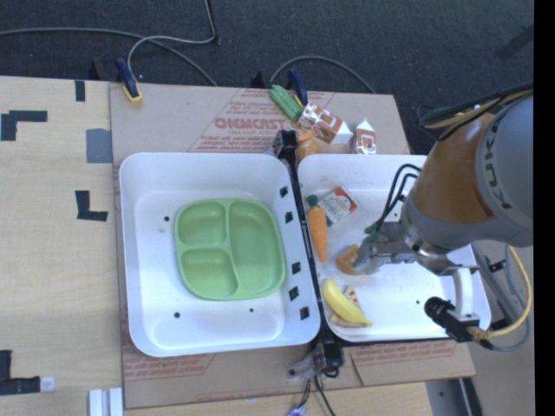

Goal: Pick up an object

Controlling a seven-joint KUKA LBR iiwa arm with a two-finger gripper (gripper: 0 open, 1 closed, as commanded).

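The hand [371,254] sits low in the right bin [395,173], right up against a small orange object [348,259], which lies near the bin's middle. Honestly can't tell if the hand is open or closed, or gripping that thing; the wrist covers most of it and the part that shows is a dark blur.

A carrot [318,232] lies along the divider side, with a small packet [337,203] above it and a banana [343,303] below. The big grey-and-orange arm [468,189] hides the bin's right half.

The left bin [143,250] holds a green divided plate [230,248]. Both bins rest on cardboard [173,115] over a light wood table [52,267]. A few toy items [325,126] sit behind the bins, too small to name. Dark carpet [347,16] and cables run across the top.
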